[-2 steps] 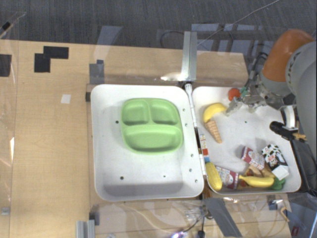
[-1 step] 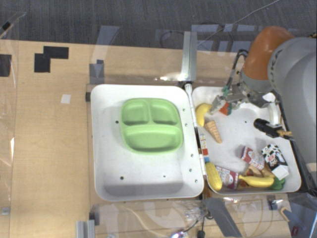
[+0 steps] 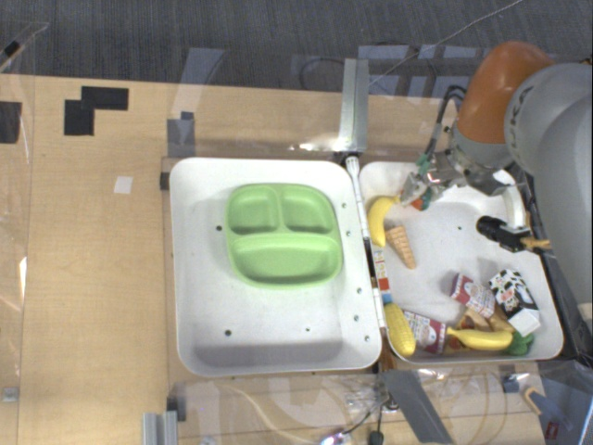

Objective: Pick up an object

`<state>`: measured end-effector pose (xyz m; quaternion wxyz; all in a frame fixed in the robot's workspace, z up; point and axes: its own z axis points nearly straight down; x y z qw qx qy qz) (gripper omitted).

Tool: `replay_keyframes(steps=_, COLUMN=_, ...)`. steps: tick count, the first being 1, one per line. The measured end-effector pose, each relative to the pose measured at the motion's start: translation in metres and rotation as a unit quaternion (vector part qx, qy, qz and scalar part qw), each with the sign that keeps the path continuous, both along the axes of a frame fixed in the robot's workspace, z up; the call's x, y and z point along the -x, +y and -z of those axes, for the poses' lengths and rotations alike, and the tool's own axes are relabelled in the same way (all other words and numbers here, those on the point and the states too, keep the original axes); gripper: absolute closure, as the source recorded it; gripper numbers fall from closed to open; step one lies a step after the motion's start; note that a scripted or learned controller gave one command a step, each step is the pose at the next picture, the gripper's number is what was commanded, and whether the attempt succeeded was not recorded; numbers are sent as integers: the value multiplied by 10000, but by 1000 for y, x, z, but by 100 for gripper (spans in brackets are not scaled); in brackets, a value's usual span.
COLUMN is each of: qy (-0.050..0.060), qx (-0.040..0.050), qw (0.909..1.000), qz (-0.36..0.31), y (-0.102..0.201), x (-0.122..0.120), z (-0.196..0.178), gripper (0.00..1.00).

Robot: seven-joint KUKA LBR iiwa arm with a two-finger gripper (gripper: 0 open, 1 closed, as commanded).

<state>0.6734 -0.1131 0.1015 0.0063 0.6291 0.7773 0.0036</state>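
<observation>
Two bins: white and shallow, side by side on the pale wooden bench [image 3: 93,276]; left bin [image 3: 199,332], right bin [image 3: 454,239]
Gripper [image 3: 419,191]: over the far left corner of the right bin, at the end of the grey arm with its orange band
Gripper state: cannot tell whether it is spread or pressed together, as the tip is small and cluttered at this angle
Nearest object: upper banana [image 3: 379,221], yellow, short and curved, lying along the right bin's left wall with its far end near the gripper
Beside it: one waffle cone [image 3: 400,246], tan with a criss-cross pattern, just right of the upper banana, its point towards the near side
Bananas: two, the second being the lower banana [image 3: 482,339], which lies flat along the near wall
Yellow cob [image 3: 398,330]: one, in the near left corner of the right bin
Packets: two in red and white, one [image 3: 424,330] just beside the cob, one [image 3: 473,297] further right
Black-and-white patched item [image 3: 508,287]: one, near the right wall, above a white block [image 3: 523,321] and a green piece [image 3: 521,344]
Green plate [image 3: 283,233]: one, alone in the left bin, with three compartments, two small at the far side and one long at the near side
</observation>
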Motion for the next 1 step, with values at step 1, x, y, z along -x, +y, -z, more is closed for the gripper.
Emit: replay_keyframes(steps=1, qy=30, qx=-21, qw=9997, qz=250, y=81, x=13, z=-86, gripper=100)
